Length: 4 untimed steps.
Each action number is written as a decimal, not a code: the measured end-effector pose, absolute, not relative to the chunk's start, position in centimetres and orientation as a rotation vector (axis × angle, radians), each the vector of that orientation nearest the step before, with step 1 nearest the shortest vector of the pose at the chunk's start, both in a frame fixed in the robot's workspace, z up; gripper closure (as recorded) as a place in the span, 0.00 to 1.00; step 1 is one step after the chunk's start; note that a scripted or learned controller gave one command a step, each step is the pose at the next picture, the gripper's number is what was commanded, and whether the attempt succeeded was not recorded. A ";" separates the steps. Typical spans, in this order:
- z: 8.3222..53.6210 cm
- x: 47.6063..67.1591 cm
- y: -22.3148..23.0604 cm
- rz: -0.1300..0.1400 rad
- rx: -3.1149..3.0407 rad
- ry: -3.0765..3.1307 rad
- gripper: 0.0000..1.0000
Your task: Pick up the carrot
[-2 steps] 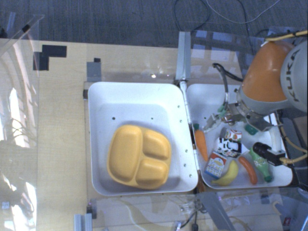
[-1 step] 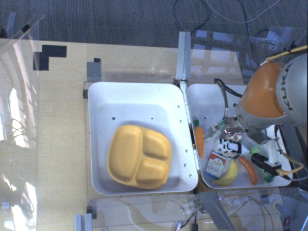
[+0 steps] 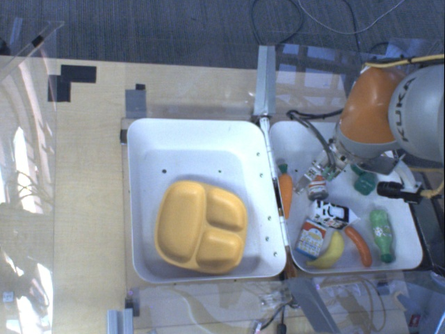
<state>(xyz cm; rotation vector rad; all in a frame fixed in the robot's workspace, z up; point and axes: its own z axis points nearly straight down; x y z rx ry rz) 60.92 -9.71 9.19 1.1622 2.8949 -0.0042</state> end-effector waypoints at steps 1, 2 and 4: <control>18.7 61.7 -7.0 0.006 1.401 2.802 0.00; 10.2 58.1 -9.2 0.005 1.218 2.887 0.00; 18.6 52.2 -4.7 0.005 1.773 2.588 1.00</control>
